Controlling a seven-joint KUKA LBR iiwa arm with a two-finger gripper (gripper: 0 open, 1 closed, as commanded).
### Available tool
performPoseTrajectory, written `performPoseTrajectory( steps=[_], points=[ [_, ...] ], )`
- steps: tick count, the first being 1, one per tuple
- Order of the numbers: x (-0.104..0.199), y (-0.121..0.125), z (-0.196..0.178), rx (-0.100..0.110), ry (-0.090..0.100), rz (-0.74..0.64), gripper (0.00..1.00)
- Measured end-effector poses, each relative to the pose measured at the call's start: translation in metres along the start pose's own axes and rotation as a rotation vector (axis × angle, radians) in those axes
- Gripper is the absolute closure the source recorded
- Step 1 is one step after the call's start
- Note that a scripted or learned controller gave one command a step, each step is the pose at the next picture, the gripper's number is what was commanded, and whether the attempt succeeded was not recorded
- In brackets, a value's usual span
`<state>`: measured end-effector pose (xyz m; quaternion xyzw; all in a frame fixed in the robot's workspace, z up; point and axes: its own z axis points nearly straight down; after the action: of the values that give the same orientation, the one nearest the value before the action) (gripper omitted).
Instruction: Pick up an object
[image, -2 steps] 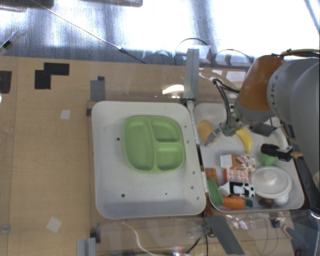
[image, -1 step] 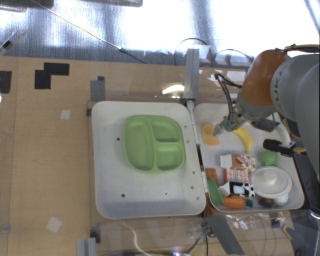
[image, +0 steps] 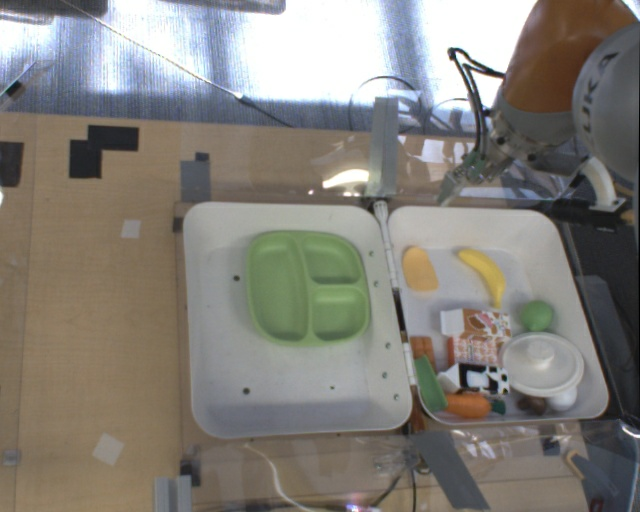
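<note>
The right bin (image: 560, 240) holds several small items: a yellow banana (image: 483, 272), an orange-yellow oval piece (image: 420, 268), a green ball (image: 537, 316), a white lidded bowl (image: 541, 365), a printed carton (image: 478, 338), a black-and-white box (image: 485, 378) and an orange carrot (image: 467, 405). My gripper (image: 462, 180) hangs above the far rim of the right bin, behind the oval piece and the banana and apart from all the items. Nothing shows in it. The grey and orange arm (image: 560, 70) fills the top right corner.
A green divided plate (image: 305, 287) lies in the left bin (image: 215, 380). A metal post (image: 384, 150) stands behind the divider between the two bins. Cables (image: 470, 70) loop beside the wrist. The wooden bench (image: 90, 300) stretches to the left.
</note>
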<state>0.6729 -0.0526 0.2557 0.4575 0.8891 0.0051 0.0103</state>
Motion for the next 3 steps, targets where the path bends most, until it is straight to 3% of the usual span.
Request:
performPoseTrajectory(
  steps=[1, 2, 3],
  points=[
    [0.040, 0.023, 0.055, 0.016, 0.012, 0.099, 1.00],
    [0.004, -0.036, -0.048, 0.008, 0.004, -0.187, 1.00],
    [0.051, -0.008, 0.009, 0.014, 0.015, -0.189, 1.00]
  ],
)
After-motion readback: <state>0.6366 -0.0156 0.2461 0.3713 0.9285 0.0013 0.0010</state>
